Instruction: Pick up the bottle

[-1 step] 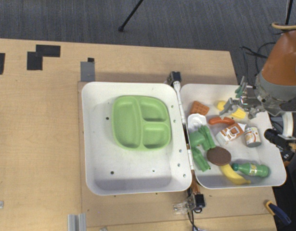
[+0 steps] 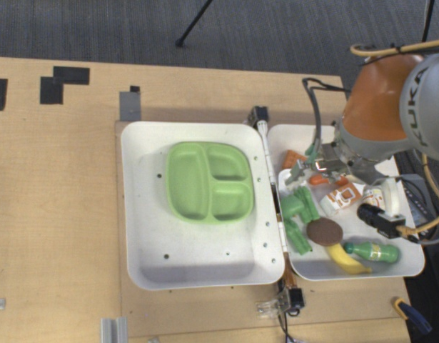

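The bottle (image 2: 374, 251) is green with a yellow label and lies on its side near the front right corner of the right bin (image 2: 412, 266). It touches a yellow banana (image 2: 346, 260). My gripper (image 2: 302, 172) hangs over the left back part of the same bin, above the green pieces and well to the left of and behind the bottle. Nothing shows in its grasp. The orange-banded wrist hides the back right part of the bin.
The right bin also holds a brown round disc (image 2: 324, 231), green toy pieces (image 2: 298, 216), a white and orange carton (image 2: 341, 196) and an orange item (image 2: 293, 158). A green divided plate (image 2: 208, 182) lies in the left bin (image 2: 144, 263).
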Controlling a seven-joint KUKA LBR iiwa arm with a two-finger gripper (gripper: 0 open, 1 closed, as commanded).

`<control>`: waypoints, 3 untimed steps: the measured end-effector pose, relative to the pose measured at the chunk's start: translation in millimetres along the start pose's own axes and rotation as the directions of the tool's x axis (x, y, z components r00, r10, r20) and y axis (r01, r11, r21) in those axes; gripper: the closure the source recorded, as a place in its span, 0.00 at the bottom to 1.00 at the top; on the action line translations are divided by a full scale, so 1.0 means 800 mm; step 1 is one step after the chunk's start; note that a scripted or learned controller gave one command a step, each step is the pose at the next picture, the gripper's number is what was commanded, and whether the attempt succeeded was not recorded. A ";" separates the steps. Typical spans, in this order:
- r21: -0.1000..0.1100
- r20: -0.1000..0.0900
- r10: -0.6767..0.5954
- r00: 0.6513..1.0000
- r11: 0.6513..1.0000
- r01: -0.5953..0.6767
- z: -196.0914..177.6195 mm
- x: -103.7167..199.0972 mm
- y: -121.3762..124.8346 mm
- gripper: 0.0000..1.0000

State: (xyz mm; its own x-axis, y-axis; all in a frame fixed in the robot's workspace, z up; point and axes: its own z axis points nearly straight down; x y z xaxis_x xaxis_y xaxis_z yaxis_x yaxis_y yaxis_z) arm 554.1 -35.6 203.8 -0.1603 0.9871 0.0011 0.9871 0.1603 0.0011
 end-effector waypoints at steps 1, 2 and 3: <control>0.001 0.001 0.142 0.990 0.990 -0.142 0.025 0.033 -0.065 0.00; -0.003 0.001 0.142 0.990 0.990 -0.142 0.012 0.033 -0.063 1.00; 0.002 0.001 0.550 0.835 0.835 -0.550 0.025 0.178 -0.057 1.00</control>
State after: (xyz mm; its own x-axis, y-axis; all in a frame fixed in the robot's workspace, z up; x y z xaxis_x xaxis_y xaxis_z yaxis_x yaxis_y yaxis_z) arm 486.4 97.8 183.7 0.4090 0.9125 0.0010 0.9125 -0.4090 -0.0018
